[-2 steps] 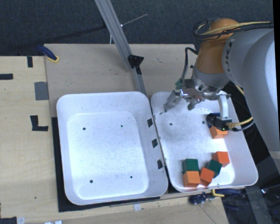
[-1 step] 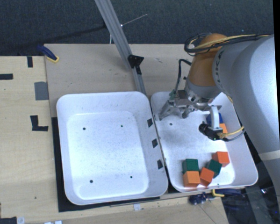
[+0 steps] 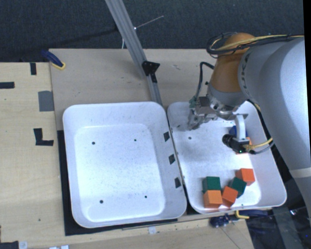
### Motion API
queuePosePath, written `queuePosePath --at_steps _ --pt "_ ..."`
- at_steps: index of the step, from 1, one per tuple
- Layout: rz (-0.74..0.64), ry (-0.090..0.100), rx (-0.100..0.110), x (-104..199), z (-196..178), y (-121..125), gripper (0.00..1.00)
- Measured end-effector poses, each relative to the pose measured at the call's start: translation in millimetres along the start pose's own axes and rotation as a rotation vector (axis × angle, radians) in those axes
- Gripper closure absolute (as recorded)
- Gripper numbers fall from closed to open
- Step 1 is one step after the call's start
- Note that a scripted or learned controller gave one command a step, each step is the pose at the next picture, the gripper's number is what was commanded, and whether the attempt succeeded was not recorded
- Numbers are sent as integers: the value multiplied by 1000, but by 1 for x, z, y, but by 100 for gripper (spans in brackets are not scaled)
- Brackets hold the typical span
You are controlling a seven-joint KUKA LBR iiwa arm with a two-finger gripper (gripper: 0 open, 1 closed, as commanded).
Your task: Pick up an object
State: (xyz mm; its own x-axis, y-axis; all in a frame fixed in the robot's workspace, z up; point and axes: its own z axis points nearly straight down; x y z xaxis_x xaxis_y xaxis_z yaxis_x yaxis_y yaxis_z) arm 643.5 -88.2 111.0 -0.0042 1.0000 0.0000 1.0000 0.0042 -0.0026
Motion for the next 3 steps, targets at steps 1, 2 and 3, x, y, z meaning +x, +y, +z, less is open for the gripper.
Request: queuePosePath --at_steps 1,2,3 --pt "3 0 -5 -4 -45 6 100" --pt "2 0 -6 -5 -88 9 100" --pt "2 0 -7 -4 -133 10 100"
